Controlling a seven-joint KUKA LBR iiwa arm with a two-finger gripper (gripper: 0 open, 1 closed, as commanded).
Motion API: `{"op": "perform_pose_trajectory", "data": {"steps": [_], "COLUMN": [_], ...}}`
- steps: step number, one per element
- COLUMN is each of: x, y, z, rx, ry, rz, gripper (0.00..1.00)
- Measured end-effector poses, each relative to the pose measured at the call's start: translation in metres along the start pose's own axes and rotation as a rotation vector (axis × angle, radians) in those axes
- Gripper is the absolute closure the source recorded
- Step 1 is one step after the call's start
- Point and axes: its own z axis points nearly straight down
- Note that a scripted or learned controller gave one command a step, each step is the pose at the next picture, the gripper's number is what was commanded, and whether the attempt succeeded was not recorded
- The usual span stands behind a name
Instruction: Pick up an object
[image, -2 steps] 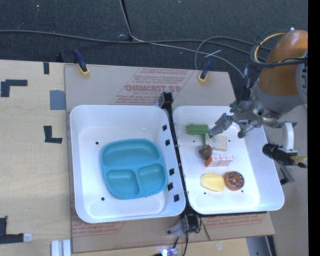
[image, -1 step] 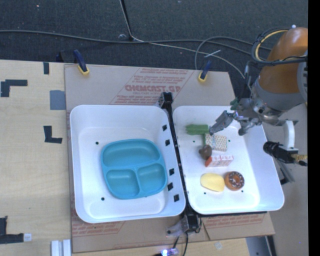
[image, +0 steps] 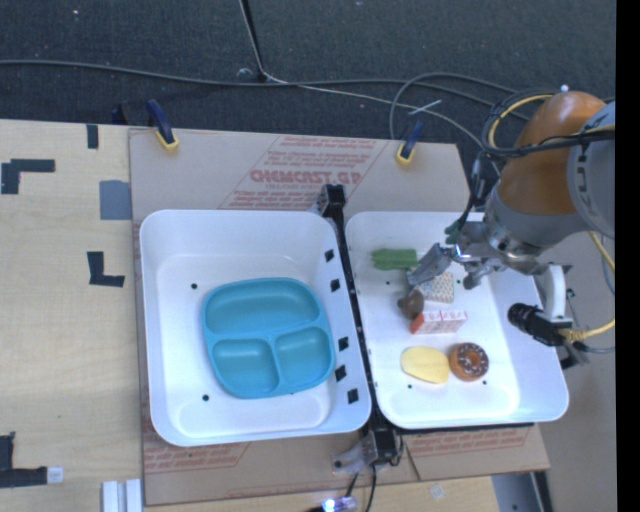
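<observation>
Two white bins (image: 160, 300); tool (image: 425, 278) low among right bin's toy food (image: 436, 320).

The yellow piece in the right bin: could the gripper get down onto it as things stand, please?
Probably yes. The yellow piece lies uncovered, with the donut close beside it on one side, and the gripper hangs just beyond it.

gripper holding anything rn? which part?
Cannot tell. The gripper sits low in the right bin, above a small brown object; no grasp is visible.

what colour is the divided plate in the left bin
Light blue, plain with no pattern. The plate shows clearly in the camera view, lying in the left bin.
</observation>
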Motion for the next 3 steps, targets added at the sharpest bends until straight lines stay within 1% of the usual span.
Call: {"op": "perform_pose_trajectory", "data": {"steps": [1, 2, 3], "x": [0.001, 0.008, 0.008], "y": [0.001, 0.006, 0.006], "z": [0.041, 0.099, 0.087], "rx": [-0.003, -0.001, -0.003], "ry": [0.0, 0.0, 0.0], "rz": [0.0, -0.001, -0.002], "gripper": [0.0, 0.0, 1.0]}}
